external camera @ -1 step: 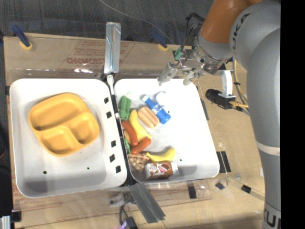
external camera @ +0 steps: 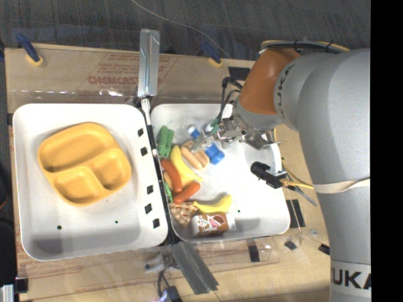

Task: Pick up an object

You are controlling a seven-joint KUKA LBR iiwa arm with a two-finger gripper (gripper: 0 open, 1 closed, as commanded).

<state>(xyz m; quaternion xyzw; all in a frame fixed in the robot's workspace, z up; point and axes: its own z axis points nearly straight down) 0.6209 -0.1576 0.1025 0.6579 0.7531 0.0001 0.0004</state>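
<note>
Two bins: left bin (external camera: 25, 168) held a yellow tray (external camera: 85, 162); right bin (external camera: 264, 216) held toy food (external camera: 189, 168), crowded against its left wall, presumably dumped there. Gripper (external camera: 211, 137) hung above that pile, likely seeking a pick.

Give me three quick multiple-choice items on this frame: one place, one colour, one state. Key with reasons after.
1. Where does the yellow divided tray lie?
A. left bin
B. right bin
C. on the bench outside the bins

2. What colour is the band above the arm's wrist?
A. blue
B. orange
C. green

3. How do the toy foods lie in the right bin?
A. spread evenly over the floor
B. stacked in its right corner
C. crowded along its left wall

Key: 1 A, it sits alone on the left bin's floor. 2 B, the orange band shows above the gripper. 3 C, the banana, hot dog and the rest hug the divider side.
</note>
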